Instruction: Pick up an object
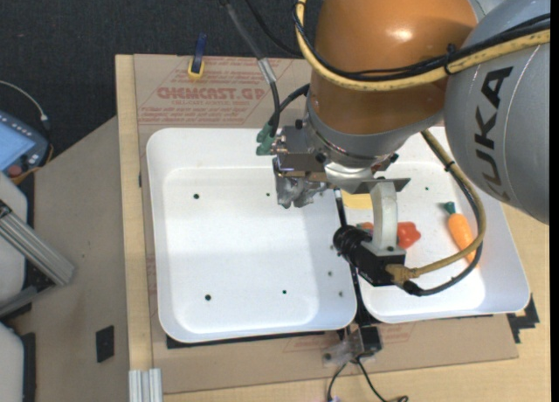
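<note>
The pincer point(295, 192) hangs low over the far right corner of the left bin point(218, 252), a smooth, shallow white tray. How wide it stands cannot be told, since the wrist hides it. The things to pick lie loose in the right bin point(493, 280): a tapered orange carrot point(461, 231) and a small red lump point(408, 234). Both look like smooth plastic.
</note>
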`<state>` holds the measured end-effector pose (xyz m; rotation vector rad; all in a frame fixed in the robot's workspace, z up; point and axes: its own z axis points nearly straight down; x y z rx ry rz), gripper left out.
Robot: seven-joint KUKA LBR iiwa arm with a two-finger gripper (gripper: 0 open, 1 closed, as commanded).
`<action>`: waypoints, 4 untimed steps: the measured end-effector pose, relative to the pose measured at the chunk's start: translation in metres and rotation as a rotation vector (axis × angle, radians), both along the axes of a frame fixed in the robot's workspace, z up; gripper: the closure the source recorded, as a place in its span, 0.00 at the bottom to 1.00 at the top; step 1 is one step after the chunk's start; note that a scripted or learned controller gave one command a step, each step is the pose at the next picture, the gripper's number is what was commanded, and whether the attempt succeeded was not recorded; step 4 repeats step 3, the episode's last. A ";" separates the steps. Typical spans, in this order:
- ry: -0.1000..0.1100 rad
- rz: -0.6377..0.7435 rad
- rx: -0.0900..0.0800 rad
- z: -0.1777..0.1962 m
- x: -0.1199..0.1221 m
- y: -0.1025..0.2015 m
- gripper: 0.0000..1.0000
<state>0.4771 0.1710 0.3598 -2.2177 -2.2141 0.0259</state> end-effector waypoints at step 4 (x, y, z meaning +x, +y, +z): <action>-0.026 0.004 0.008 0.172 0.056 -0.015 1.00</action>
